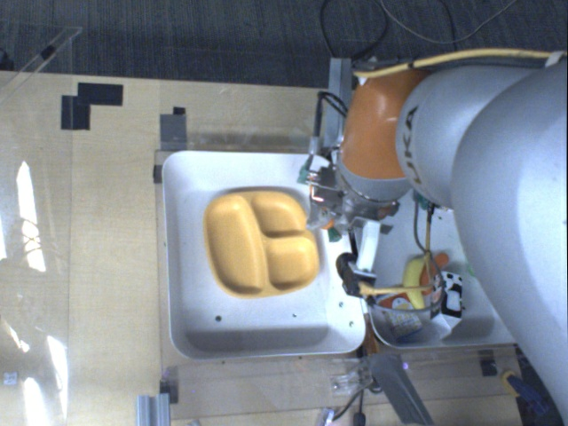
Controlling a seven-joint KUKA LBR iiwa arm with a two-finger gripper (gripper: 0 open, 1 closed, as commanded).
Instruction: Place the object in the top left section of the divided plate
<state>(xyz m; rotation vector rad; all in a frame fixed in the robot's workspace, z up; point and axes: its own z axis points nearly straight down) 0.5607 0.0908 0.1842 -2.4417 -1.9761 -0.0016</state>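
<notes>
The arm (461,140) reaches in from the right and carries the gripper (332,223) above the inner wall of the left bin (191,327), just beside the right edge of the divided plate (262,242). Whether the gripper is released, clenched or grasping anything cannot be told, since the wrist body hides its tip from above. The object cannot be placed with certainty. A small greenish speck shows at the gripper's tip but is too small to identify, and the only clear loose goods are in the right bin (479,327), among them a yellow item (413,272) below and to the right of the gripper. The plate lies flat with its long axis running from upper left to lower right in the view. Its large compartment (232,242) fills the left side and its upper small compartment (273,209) lies nearest the gripper; all compartments show bare yellow surface. In judgement, the move turns on one relation: the target lies left of the gripper, across the plate's near rim, so a short leftward travel serves if the object is in hand, and a rightward reach if it is not.
</notes>
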